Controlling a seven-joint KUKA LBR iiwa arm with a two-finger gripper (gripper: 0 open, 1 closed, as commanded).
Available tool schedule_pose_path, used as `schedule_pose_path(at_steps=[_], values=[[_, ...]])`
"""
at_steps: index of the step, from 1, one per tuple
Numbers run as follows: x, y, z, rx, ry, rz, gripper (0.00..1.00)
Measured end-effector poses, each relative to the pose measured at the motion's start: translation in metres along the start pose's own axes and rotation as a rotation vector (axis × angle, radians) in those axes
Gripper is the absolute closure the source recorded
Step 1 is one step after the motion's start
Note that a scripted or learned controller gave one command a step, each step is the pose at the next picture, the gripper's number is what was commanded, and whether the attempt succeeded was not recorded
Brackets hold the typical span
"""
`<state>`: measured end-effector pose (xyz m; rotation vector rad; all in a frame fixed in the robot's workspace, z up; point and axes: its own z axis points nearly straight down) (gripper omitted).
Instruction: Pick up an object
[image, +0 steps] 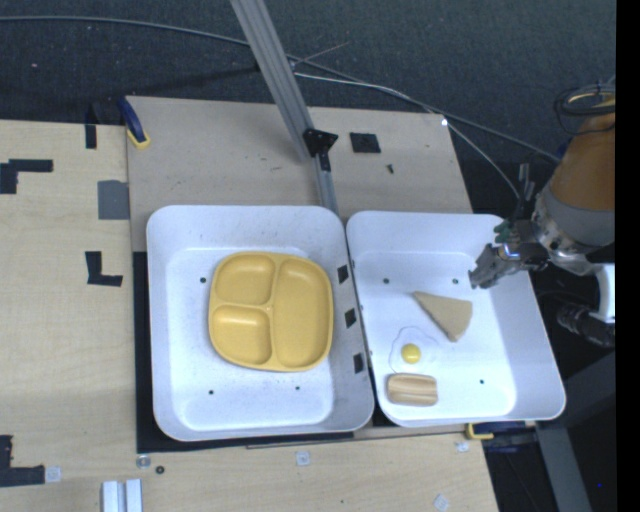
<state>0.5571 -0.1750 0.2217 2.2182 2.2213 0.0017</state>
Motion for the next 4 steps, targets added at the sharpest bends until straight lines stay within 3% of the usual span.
schedule_pose_path(at_steps=[1,3,4], values=[[0.0,0.001,-0.03,0.0,0.0,0.0,1.0],[0.11,-0.017,-0.003,0.006,0.002,-0.004,1.0],[0.16,-0.027,-0.011,0.005,0.003,-0.005,1.0]])
